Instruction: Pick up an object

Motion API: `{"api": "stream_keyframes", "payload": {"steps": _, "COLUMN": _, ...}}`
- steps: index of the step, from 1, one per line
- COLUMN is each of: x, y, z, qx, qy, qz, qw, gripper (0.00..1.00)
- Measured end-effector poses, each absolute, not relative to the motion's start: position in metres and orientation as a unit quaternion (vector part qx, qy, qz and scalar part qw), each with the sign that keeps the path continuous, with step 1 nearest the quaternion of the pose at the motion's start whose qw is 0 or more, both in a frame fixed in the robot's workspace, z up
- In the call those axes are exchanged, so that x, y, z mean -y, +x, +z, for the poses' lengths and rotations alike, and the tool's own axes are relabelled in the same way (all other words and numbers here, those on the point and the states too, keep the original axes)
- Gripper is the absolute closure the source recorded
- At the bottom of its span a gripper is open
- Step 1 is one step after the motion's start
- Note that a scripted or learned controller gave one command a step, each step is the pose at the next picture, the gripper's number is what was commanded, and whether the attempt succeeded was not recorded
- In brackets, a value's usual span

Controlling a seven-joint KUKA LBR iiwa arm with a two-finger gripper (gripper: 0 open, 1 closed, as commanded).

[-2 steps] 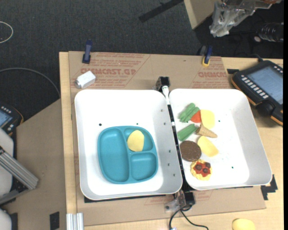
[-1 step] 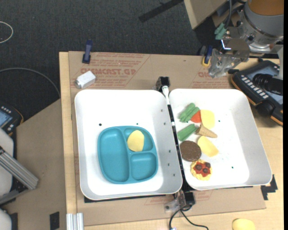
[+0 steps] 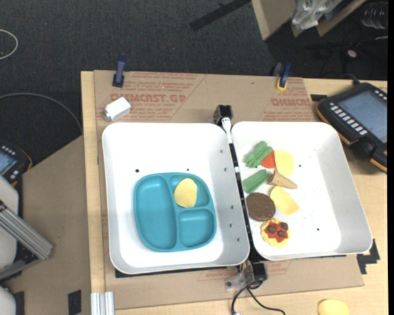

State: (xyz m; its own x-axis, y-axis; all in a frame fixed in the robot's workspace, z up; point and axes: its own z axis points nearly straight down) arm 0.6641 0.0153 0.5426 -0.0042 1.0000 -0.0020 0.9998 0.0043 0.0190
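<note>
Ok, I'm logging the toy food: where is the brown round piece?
The brown round piece lies in the right bin, near its left wall, below the green pod and above the small pizza.

Arm's silvery-grey gripper (image 3: pixel 309 15) sits at the view's top edge, right of centre, well back from the bench. Partly cut by the frame; detail too blurred to read.
</note>
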Motion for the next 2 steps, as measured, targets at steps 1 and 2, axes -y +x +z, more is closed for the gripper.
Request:
{"api": "stream_keyframes", "payload": {"steps": 1, "x": 0.010, "y": 0.607, "z": 0.458, "qx": -0.706, "qy": 0.708, "qz": -0.0039, "qw": -0.003, "gripper": 1.00}}
{"api": "stream_keyframes", "payload": {"steps": 2, "x": -0.014, "y": 0.655, "z": 0.540, "qx": -0.708, "qy": 0.706, "qz": 0.0041, "qw": 0.005, "gripper": 1.00}}
